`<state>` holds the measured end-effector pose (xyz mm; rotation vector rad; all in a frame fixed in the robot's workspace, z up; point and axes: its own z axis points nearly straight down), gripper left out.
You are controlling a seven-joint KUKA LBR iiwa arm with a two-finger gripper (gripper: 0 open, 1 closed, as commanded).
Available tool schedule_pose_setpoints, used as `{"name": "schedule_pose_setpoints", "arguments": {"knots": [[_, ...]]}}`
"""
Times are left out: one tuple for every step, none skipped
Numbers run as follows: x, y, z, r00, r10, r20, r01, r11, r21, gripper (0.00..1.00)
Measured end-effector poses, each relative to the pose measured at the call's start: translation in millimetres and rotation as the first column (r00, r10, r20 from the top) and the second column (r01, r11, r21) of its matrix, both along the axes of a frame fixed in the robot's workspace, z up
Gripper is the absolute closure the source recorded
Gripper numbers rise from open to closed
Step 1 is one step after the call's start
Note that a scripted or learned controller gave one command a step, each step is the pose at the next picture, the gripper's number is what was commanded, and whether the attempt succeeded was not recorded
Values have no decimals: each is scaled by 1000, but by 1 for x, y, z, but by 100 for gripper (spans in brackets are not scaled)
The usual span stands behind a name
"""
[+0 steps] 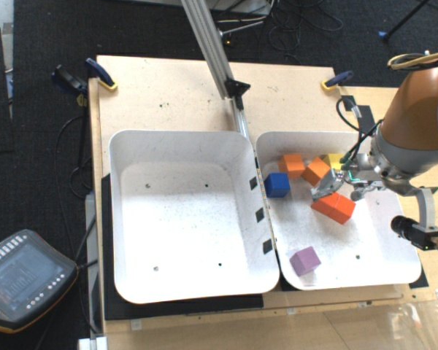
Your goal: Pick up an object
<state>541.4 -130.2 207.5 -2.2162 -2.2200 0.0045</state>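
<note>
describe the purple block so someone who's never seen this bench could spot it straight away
Look at the right-hand white bin, the one the arm reaches into. The other blocks cluster toward its far end by the gripper; the purple block sits alone near the front edge, close to the wall shared with the left bin. It is the only purple one; the rest are orange, blue or yellow.

No writing, label, brand or number could be read anywhere. The pendant (25, 279) at the bench's lower left corner had a screen and rows of keys, but they were too small and blurred to make out. The black marks along the left bin's (124, 195) right wall carried no legible characters either.
</note>
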Motion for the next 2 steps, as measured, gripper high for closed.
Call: {"name": "schedule_pose_setpoints", "arguments": {"knots": [[1,0,3,1000,-2,5,2,1000,-1,0],[-4,4,-60,1000,-3,-1,3,1000,0,0]]}}
